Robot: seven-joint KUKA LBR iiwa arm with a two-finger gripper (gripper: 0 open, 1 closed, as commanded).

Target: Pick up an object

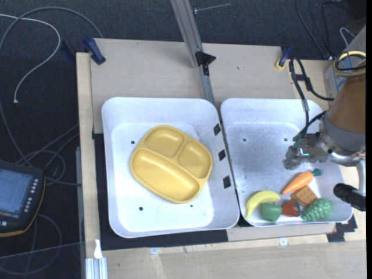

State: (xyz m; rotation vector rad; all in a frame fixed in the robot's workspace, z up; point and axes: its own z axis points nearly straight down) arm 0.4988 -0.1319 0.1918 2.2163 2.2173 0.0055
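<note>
— So where does the gripper point(300, 153) sit?

— Over the right bin point(256, 127), toward its right side, at the end of the grey arm point(349, 112) that reaches in from the right. It hangs just above the carrot point(297, 182), apart from it.

— And the fingers?

— Too small and dark to read; one cannot tell whether they are spread or closed, and nothing shows between them.

— How does the carrot lie?

— Its long axis runs on a diagonal: the narrow orange tip points down and to the left, the green stalk end up and to the right. It rests in the bin's lower right corner.

— What lies around it?

— A brown waffle-like piece point(304, 196) just below it, green grapes point(317, 210) beside that, a red piece point(290, 208), a green piece point(270, 212) and a banana point(260, 200) curving to the left, all crowded along the bin's lower edge.

— And the other bin?

— The left bin point(119, 173) holds a yellow divided plate point(171, 163). Both bins rest on the worktop point(145, 68).
</note>
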